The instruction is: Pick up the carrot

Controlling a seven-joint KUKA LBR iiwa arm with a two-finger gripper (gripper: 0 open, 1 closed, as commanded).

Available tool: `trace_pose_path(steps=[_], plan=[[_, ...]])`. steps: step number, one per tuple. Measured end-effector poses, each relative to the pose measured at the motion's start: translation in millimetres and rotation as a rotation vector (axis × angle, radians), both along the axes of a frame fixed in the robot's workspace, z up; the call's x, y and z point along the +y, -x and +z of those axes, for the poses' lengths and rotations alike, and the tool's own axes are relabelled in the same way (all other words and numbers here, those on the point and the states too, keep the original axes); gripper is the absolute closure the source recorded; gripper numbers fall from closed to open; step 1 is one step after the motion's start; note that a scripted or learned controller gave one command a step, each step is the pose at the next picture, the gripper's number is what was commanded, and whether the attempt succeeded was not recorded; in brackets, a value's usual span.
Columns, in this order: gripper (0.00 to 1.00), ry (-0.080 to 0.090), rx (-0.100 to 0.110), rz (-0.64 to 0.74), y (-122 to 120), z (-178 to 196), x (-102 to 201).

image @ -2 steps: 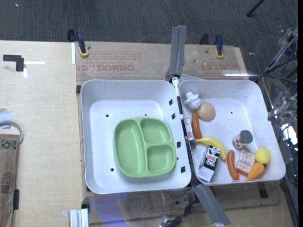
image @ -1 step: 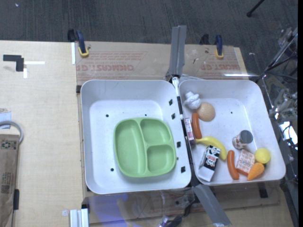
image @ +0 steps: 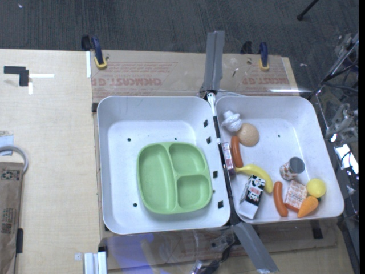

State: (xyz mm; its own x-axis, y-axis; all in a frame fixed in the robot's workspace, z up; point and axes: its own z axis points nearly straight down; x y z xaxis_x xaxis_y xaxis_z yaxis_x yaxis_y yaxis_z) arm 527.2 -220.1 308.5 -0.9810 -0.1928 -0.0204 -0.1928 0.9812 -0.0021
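The carrot (image: 308, 206) is a short orange cone lying in the front right corner of the right bin (image: 319, 124). It rests just below a yellow lemon (image: 316, 188) and against a white-and-red wrapped snack (image: 295, 194). An orange-red sausage (image: 279, 198) lies to the left of the snack.
The right bin also holds a banana (image: 254, 172), a milk carton (image: 252, 196), a small can (image: 295, 166), a tan bun (image: 248, 135), a second sausage (image: 236, 151) and a white lump (image: 231, 119). A green divided plate (image: 174, 177) sits in the left bin (image: 114, 153).
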Motion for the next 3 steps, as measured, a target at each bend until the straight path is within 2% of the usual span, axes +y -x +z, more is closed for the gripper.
trace_pose_path(steps=[3], plan=[[1.0,-0.002,-0.016,-0.009,-6,28,1]])
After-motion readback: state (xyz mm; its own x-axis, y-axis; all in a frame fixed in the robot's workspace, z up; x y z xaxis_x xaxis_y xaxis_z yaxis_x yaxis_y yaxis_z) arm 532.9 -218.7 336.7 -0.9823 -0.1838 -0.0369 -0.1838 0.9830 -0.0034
